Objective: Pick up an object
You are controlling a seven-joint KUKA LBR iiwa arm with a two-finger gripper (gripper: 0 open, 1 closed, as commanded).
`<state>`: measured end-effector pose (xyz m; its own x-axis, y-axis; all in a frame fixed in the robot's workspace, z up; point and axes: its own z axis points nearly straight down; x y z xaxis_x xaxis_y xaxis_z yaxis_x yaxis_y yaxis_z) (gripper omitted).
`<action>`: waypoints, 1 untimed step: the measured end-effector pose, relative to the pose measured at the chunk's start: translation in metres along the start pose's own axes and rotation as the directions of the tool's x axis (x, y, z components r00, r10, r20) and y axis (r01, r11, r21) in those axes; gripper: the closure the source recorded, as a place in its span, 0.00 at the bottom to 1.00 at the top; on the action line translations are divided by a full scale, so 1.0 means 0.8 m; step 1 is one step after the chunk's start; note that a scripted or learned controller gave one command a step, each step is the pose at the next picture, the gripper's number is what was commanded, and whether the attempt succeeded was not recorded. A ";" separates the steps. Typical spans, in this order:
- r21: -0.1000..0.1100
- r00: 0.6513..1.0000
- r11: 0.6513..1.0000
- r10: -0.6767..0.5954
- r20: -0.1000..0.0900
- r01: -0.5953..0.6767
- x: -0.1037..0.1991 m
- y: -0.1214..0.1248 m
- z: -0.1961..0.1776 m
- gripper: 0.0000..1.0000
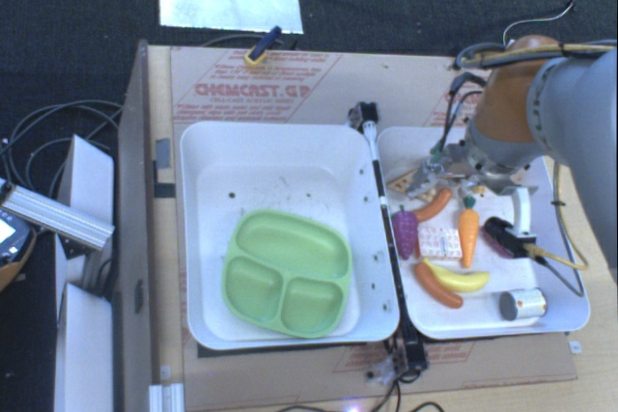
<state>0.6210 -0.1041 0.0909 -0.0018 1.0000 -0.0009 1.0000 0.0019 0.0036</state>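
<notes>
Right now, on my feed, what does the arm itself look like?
A thick, rounded grey arm with a broad orange band above the wrist. Thin dark cables loop beside the band; the gripper is small, grey metal.

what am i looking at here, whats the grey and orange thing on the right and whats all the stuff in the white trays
This is one camera fixed above a bench, looking down at a slant. The grey and orange thing is a robot arm reaching in from the right. Its gripper is low over the right bin, and I can't make out that it holds anything. That bin has toy food in it: a carrot, a banana, two orange sausages and a purple fruit, plus a small metal can. The left bin holds a green divided plate.
</notes>
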 end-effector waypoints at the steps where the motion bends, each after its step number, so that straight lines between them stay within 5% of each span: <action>1: 0.000 1.000 1.000 -0.001 0.000 0.001 0.000 0.000 -0.012 1.00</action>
<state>0.6211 -0.1038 0.1006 -0.0031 1.0000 -0.0005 1.0000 0.0031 0.0035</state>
